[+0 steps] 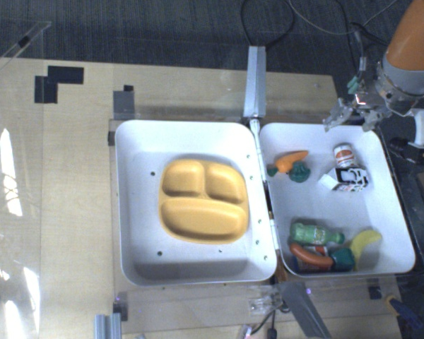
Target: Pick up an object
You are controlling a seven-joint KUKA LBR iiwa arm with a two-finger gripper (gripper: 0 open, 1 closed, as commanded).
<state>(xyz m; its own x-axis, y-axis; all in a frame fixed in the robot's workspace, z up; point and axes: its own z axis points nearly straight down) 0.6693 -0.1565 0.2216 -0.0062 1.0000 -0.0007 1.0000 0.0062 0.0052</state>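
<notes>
**White bins below, arm high at the back edge**

Nearest the camera, along the front wall of the right bin (399,260), sits a tight cluster: a red sausage-like piece (311,258) lies at the very front, a green bottle (315,233) lies on its side just behind and touching it, a teal block (343,260) is tucked in at their right end, and a yellow banana (365,241) curves up beside that. All four crowd together.

Move up the same bin and a black-and-white carton (350,179) lies on its side near the middle, with a small can with a red band (344,154) just behind it, the two touching or nearly so. Over by the bin's left wall, an orange carrot (291,160) lies tilted, and a dark green piece (299,173) rests against its lower end.

Across the divider, the left bin (138,196) carries a yellow tray with three compartments (201,198), sitting square in the middle.

Farthest back, the gripper (353,115) hangs over the right bin's rear rim, well apart from every object. Its fingers look spread, with nothing between them. Above it, the orange band of the arm (411,34) leans in from the right.
</notes>
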